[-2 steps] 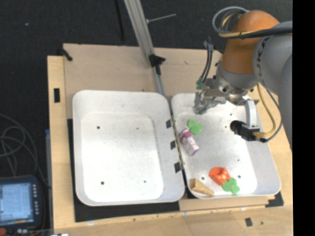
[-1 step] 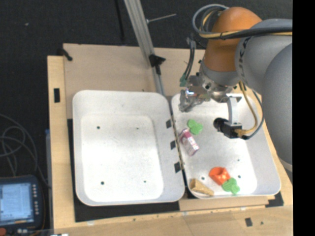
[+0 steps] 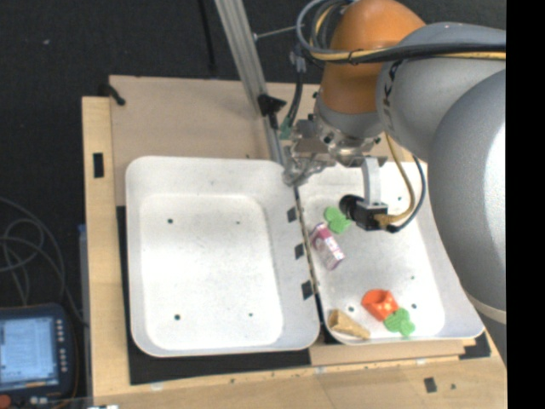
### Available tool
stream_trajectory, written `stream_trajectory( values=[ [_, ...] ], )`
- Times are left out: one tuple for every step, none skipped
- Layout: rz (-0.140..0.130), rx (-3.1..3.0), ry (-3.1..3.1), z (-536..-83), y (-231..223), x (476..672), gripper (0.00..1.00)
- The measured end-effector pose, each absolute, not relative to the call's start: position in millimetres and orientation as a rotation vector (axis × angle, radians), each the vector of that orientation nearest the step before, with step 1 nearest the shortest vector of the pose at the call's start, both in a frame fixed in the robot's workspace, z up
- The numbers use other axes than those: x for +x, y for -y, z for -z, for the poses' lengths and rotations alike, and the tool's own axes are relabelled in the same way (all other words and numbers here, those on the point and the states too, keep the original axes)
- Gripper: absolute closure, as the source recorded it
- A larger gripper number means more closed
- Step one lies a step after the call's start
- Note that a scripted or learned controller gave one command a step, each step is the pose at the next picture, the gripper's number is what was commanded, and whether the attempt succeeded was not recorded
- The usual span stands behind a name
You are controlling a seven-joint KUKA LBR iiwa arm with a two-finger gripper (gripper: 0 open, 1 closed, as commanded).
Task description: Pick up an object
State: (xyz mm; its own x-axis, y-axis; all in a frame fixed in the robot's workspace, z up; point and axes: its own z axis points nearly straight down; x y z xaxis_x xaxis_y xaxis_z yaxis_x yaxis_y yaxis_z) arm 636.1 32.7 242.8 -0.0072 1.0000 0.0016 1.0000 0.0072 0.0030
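While the grey arm (image 3: 460, 100) reaches in from the right, its hand (image 3: 297, 169) hangs over the far end of the seam between left bin (image 3: 204, 262) and right bin (image 3: 404, 262); apart or together, I cannot tell. Right bin holds a green block (image 3: 338, 221), pink-white cylinder (image 3: 327, 245), orange piece (image 3: 379, 302), second green block (image 3: 400, 323) and tan wedge (image 3: 347, 323).

Smooth grey arm (image 3: 464, 109) with a rounded orange band (image 3: 370, 54), looping cables (image 3: 317, 20) and a metal pincer (image 3: 295, 174).
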Motion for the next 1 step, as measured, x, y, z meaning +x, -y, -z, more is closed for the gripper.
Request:
stream_trajectory(
  values=[
    [-0.002, 2.214, -2.226, -232.7, -79.7, 642.1, 1.0]
  ],
)
